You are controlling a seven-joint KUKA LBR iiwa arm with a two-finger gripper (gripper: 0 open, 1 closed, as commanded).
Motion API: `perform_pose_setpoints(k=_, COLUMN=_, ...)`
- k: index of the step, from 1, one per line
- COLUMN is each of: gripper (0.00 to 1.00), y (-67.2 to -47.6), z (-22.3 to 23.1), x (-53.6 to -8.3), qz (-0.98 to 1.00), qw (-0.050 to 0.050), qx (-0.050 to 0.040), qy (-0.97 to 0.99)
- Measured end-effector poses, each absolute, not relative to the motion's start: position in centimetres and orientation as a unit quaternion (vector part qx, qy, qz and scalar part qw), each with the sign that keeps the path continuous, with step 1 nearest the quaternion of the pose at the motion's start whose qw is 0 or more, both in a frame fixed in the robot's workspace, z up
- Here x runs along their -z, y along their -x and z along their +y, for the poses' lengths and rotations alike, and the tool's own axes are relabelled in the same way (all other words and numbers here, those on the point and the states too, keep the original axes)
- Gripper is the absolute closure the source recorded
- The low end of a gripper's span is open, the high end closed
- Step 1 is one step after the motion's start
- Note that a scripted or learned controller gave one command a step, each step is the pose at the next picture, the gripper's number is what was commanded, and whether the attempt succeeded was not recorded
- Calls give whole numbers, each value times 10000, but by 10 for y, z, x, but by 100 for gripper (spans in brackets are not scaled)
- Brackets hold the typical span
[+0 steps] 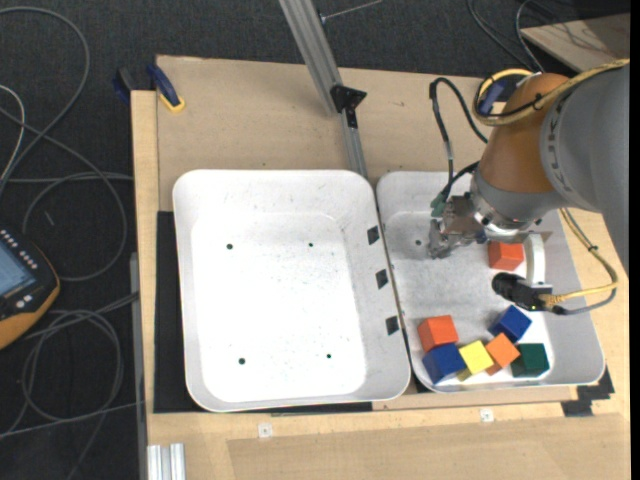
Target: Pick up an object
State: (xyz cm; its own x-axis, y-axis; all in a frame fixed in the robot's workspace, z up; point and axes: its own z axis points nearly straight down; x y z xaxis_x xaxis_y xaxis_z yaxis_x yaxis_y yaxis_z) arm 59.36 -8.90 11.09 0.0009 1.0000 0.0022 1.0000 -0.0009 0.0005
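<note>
The gripper (441,245), its state impossible to tell, hung over the right bin (400,196), which held seven blocks: three orange (436,330), two blue (442,362), one yellow (474,356), one green (532,357).

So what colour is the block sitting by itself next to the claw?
Orange: the small orange cube, seen in the camera view.

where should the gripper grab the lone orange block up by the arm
Probably from straight above, fingers closing across two opposite flat sides of the orange block. It sits apart from the cluster at the right bin's near end, though the arm's wrist crowds its upper side. The gripper hangs to its left.
</note>
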Motion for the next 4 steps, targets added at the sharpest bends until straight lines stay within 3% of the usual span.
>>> perform_pose_setpoints(k=3, gripper=100, y=-614, z=-87, x=-273, qz=-7079, qw=-32, qx=25, qy=7063)
perform_pose_setpoints(k=4, gripper=100, y=-623, z=-27, x=-275, qz=-7096, qw=-3, qx=18, qy=7046)
